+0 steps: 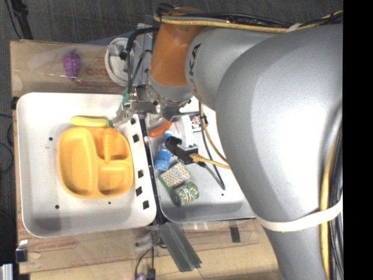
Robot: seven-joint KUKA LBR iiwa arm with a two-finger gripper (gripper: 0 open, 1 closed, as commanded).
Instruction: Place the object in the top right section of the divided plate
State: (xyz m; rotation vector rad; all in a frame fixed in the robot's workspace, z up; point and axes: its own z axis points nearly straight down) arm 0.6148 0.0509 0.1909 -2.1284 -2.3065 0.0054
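Arm reaches in from right, bulky grey body over right bin (pixel 201 214), orange band above wrist. Gripper (pixel 129 107) hangs at top right corner of yellow divided plate (pixel 78 168); grip state: cannot tell. Orange carrot-like object (pixel 109 144) lies in plate's top right section. Yellow banana (pixel 89 121) just beside plate rim, in left bin (pixel 35 214).

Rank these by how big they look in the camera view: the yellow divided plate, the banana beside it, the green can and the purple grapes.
Largest to smallest:
1. yellow divided plate
2. banana
3. green can and purple grapes: they look much alike, so I won't rank them.
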